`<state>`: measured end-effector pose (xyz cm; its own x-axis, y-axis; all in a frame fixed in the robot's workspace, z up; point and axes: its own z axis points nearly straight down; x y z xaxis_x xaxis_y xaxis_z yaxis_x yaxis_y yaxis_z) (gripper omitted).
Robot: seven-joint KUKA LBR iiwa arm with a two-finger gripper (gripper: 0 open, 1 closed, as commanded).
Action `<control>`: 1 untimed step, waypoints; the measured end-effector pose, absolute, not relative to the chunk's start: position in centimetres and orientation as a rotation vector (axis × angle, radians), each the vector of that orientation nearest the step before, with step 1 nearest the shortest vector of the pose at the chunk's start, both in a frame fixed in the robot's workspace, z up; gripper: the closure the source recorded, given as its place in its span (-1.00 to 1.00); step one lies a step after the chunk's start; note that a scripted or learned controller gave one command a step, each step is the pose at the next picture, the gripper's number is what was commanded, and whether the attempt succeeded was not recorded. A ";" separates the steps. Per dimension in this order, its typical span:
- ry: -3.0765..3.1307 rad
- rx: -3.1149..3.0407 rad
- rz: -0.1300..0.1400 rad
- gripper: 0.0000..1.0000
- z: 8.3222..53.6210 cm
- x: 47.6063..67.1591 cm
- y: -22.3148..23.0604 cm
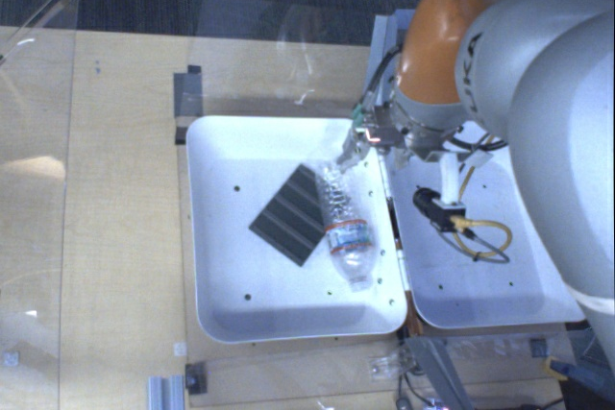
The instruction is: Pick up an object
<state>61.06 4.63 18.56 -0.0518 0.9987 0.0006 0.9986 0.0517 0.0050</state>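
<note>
Reaching in over the bench from the right, the grey arm (548,101) with its orange band (437,38) filled the upper right of the scene, its wrist bent down toward the seam between the two shallow bins. Below and to the left of the tool lay the left bin (221,235), its white floor carrying the objects on offer; under and to the right of the tool sat the right bin (519,298), where a black-and-yellow cabled piece (461,224) rested just below the wrist, seemingly part of the arm's own cabling rather than a target. The gripper (354,147) hung at the left bin's upper right corner, apparently lowered there because the nearest object ended at that spot. Just below and left of the tool, a dark ribbed panel (291,214) lay flat and tilted as a diamond, touching a clear plastic bottle (344,228) along its right edge. The bottle lay on its side, one end near the gripper tip, the other pointing down the bin, its label band (348,233) visible. It rested on the bin floor and was not seen between the fingers. Whether the tool was spread or pressed together could not be told from this angle. The bottle looked the likeliest pick, though light, crushable and prone to rolling.
</note>
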 end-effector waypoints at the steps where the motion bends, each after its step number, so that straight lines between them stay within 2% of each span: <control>1: 2.340 2.089 0.007 -1.00 18.6 62.7 2.6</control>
